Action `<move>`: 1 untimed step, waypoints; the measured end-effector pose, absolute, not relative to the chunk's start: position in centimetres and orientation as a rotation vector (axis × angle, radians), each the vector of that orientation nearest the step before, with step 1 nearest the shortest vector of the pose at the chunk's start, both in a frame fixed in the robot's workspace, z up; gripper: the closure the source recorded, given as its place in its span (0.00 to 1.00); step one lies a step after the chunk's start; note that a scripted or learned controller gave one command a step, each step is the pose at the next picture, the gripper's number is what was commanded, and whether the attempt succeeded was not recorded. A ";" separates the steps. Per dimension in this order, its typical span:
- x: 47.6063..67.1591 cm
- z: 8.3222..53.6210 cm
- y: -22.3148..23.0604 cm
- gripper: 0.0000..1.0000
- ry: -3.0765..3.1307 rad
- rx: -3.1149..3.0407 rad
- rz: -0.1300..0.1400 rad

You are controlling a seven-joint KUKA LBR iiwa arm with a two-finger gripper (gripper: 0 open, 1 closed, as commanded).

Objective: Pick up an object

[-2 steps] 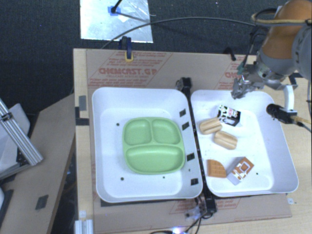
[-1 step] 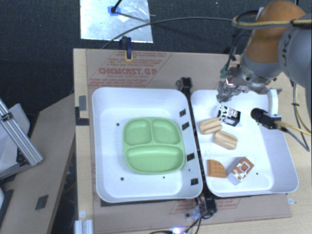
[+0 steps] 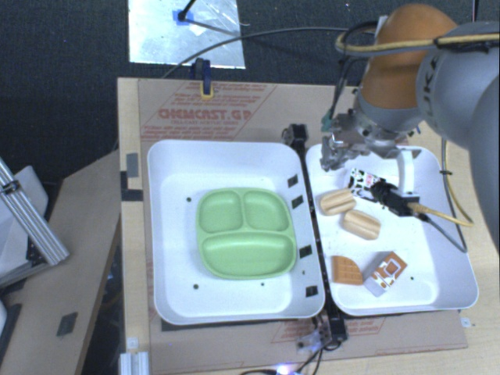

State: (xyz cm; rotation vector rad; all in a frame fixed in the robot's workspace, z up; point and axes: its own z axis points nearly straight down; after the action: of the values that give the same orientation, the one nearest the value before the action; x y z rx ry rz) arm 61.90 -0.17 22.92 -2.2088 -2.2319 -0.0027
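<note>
My gripper hangs over the far left corner of the right bin, low above its floor. I see nothing held in it. Just in front of it lie two tan bread rolls, one close to the bin's left wall and one a little nearer the camera. A small black-and-white patterned item lies right of the gripper. Nearer the front sit an orange waffle-like square and a small orange-and-white box.
The left bin holds a green divided plate in its middle. Black clips line the ridge between the two bins. The grey arm with its orange band reaches in from the upper right.
</note>
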 end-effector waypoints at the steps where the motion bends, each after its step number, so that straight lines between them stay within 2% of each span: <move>1: 60.4 23.9 5.0 1.00 -2.232 -2.209 -0.004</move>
State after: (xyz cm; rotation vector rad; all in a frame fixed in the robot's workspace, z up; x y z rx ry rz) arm 60.44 5.01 23.87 -2.2089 -2.2319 -0.0038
